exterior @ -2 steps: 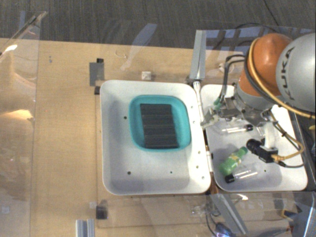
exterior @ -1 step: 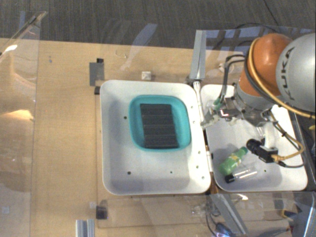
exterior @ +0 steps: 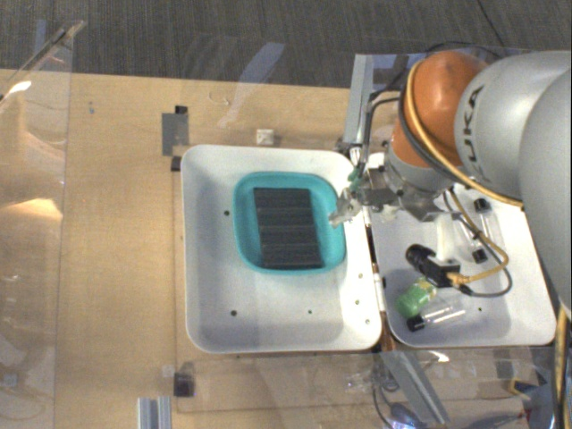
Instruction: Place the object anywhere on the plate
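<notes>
— Where does the green object (exterior: 411, 299) lie?

— In the right bin (exterior: 527, 320), near that bin's front left corner and close to its left wall. It is a small, rounded, bright green lump resting on the white floor.

— Is anything next to it?

— A short white stick (exterior: 444, 315) lies just beside it to the right, and a small black piece (exterior: 416, 324) sits just in front of it, by the stick's near end.

— And the plate?

— The plate (exterior: 243, 231) is teal with rounded corners and lies in the left bin (exterior: 214, 311), toward that bin's back right. A dark ridged mat (exterior: 286, 229) covers its middle. The green object is not on it; the walls of the two bins stand between them.

— Where is the gripper?

— The gripper (exterior: 343, 211) hangs over the plate's right rim, by the left bin's right wall, well apart from the green object. Whether it is spread or closed cannot be told from this angle, since its tip is small and pale against the white bin.

— What about the arm?

— The arm (exterior: 518, 123) reaches in from the right, above the back half of the right bin, its orange band just behind the wrist.

— Anything on the bench (exterior: 107, 239) itself?

— A small pale cube (exterior: 264, 137) sits on the wood just behind the left bin.
</notes>
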{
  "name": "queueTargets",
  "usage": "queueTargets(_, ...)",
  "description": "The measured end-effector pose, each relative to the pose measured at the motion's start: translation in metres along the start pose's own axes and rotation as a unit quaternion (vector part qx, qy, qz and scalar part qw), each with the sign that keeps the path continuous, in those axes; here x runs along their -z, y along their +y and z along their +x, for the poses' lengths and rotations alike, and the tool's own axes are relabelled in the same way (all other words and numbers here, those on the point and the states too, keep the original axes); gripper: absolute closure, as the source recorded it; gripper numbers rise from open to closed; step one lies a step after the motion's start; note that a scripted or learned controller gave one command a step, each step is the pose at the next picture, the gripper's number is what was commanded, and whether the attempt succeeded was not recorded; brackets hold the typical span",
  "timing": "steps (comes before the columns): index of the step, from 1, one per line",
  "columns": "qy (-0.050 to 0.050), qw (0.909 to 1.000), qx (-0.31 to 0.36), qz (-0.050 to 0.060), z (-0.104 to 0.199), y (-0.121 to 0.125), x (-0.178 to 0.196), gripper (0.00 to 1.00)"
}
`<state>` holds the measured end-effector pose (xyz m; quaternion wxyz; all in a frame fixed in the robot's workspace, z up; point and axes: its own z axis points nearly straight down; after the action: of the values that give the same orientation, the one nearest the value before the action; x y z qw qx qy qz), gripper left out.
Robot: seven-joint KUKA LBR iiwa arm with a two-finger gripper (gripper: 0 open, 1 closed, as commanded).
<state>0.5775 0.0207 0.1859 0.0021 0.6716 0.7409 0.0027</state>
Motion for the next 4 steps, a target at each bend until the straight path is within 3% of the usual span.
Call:
queueTargets(1, -0.001, 0.9969, 0.078, 0.001, -0.055, 0.067, -0.001, 0.0)
queueTargets(2, -0.001, 0.9969, 0.078, 0.001, -0.055, 0.067, -0.001, 0.0)
queueTargets(3, 0.0, 0.9978, 0.066, 0.001, -0.001, 0.055, 0.0, 0.0)
queueTargets(4, 0.0, 0.9978, 0.066, 0.001, -0.001, 0.055, -0.001, 0.0)
